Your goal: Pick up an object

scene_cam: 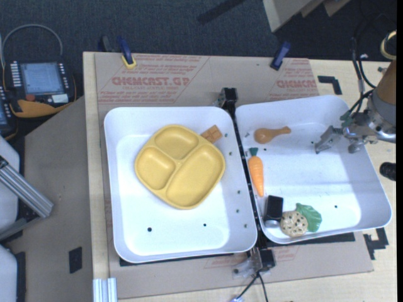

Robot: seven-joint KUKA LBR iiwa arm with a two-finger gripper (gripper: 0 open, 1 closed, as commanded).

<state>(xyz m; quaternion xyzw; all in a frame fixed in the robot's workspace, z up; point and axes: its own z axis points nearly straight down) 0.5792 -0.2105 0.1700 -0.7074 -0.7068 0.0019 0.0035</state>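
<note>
Nearest the lens, a speckled round cookie (pixel 290 223) touches a crinkled green leaf (pixel 309 215) and a black block (pixel 274 206) in the right bin (pixel 352 194). Smooth tapered carrot (pixel 255 175) and tan spoon (pixel 272 133) lie beyond. Metal claw (pixel 337 137) hovers splayed apart, empty. Glossy yellow divided plate (pixel 179 166) occupies the left bin (pixel 126 200).

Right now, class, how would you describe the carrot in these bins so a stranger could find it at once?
Look at the right white bin, then along its left wall beside the divider. The carrot lies there lengthwise, below the tan spoon and above the black block. It is the only bright orange thing there, tapered, with a green top.
</note>
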